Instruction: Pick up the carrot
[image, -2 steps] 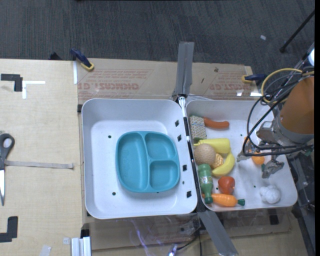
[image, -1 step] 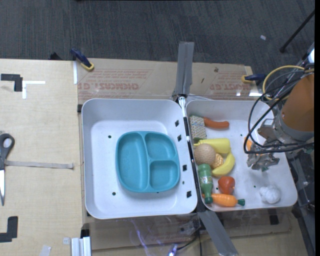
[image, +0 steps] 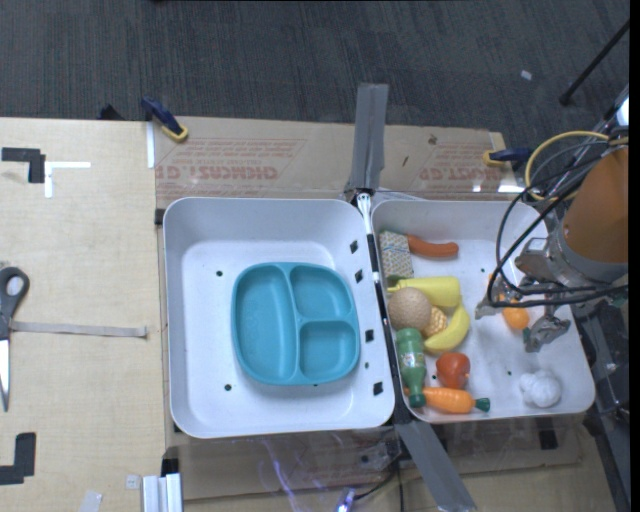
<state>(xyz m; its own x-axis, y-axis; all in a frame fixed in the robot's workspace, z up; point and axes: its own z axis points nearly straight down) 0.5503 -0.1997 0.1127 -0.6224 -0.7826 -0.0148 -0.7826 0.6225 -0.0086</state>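
The carrot (image: 448, 401), orange with a green stub at its right end, lies flat along the front wall of the right bin (image: 570, 360). My gripper (image: 513, 323) hangs over the bin's right half, up and to the right of the carrot and well apart from it. Its fingers stand spread, so it is open. A small orange ball (image: 515, 318) shows in the gap between them without being clamped. Black and yellow cables loop above the wrist.
Left of the gripper crowd a banana (image: 452, 330), a tan ball (image: 408, 307), a green bottle (image: 411, 360), a red tomato (image: 453, 367) and a red sausage (image: 432, 247). A white lump (image: 540, 388) sits front right. A teal divided plate (image: 297, 323) is in the left bin.
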